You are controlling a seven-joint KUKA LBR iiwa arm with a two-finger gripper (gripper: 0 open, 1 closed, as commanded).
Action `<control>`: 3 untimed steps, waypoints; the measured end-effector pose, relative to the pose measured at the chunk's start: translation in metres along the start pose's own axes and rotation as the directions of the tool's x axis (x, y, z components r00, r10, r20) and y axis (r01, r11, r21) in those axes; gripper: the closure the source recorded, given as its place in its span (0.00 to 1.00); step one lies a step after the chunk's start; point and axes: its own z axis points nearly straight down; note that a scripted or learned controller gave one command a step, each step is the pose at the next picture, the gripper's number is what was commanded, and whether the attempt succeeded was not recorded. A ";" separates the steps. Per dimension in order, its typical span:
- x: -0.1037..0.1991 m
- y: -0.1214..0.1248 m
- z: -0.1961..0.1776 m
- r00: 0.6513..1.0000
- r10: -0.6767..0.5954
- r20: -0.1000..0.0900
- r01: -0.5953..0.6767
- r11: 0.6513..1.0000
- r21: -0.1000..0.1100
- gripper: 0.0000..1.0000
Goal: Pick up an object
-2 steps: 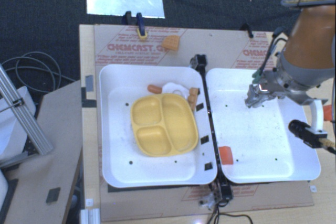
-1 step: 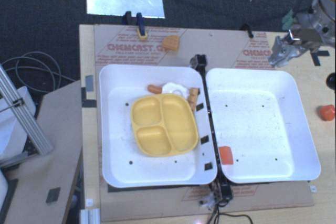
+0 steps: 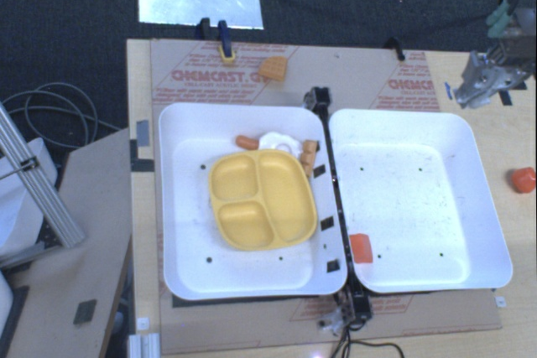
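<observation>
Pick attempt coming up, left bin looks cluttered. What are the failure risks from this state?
1. The yellow divided tray is wide and flat, likely hard to pinch except at its rim.
2. The small orange pieces and white item sit tight against the tray's far edge, so a grasp there may hit several things.
3. The orange block lies by the right bin's wall; the end effector may strike it.

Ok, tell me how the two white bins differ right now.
The left bin holds a yellow divided plate and some small food pieces behind it; the right bin holds one orange block in its near left corner. The right bin's floor is speckled with dark marks; the left's looks cleaner. Both are shallow, white and similar in size.
</observation>
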 end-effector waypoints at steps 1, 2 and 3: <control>-0.001 0.002 0.006 1.000 0.003 0.001 -0.003 1.000 0.009 0.00; -0.001 0.002 -0.006 1.000 -0.002 0.001 0.002 1.000 0.004 1.00; -0.001 0.002 -0.006 1.000 -0.003 0.001 0.003 1.000 0.005 0.00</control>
